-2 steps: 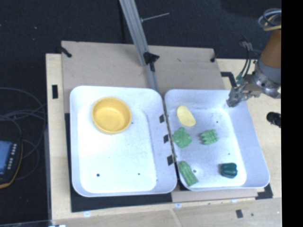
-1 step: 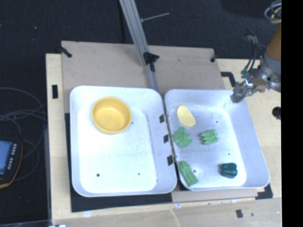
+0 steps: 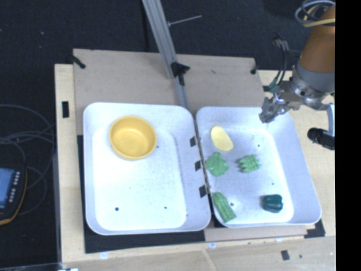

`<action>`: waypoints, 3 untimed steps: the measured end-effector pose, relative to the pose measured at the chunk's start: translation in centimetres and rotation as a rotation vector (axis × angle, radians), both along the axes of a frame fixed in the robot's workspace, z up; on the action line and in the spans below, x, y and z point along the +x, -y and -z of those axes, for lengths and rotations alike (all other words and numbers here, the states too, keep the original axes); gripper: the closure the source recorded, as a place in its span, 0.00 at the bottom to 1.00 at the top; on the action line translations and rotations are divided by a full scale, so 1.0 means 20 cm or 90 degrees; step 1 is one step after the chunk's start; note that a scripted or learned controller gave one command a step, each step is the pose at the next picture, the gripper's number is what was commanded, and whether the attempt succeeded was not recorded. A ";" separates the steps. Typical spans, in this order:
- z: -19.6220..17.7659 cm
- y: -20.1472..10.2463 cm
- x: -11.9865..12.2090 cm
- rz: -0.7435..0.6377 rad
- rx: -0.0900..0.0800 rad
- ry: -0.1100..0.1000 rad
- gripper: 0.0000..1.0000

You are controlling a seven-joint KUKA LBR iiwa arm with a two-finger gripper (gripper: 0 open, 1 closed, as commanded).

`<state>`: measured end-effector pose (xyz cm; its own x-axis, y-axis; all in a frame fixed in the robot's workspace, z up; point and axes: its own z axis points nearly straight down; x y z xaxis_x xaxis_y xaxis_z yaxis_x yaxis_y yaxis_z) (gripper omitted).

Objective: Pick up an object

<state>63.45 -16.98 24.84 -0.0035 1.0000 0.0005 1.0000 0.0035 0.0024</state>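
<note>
While the gripper (image 3: 268, 116) hangs over the right bin's (image 3: 298, 151) far right corner, the yellow piece (image 3: 221, 139) and green toys (image 3: 247, 163) lie apart; an off-centre descent could nudge them away.

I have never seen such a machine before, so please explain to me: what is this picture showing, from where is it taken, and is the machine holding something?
The picture is taken by one fixed camera above a bench, looking down at a slant. The grey and orange shape at the right is a robot arm; its gripper, a two-finger tool for picking things up, hangs over the far right corner of the right bin. I see nothing held in it, and the fingers are too small to judge.

Two shallow white bins lie side by side. The left bin holds a yellow bowl. The right bin holds a pale yellow piece, three light green pieces, and a dark green piece.
</note>
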 end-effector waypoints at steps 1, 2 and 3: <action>-0.05 -0.26 0.00 0.000 0.000 0.000 1.00; 0.02 -0.51 -0.02 0.000 0.000 -0.001 1.00; 0.04 -0.72 -0.02 0.000 0.000 -0.001 1.00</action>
<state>63.02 -2.51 24.09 -0.0027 1.0000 0.0006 1.0000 0.0027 0.0009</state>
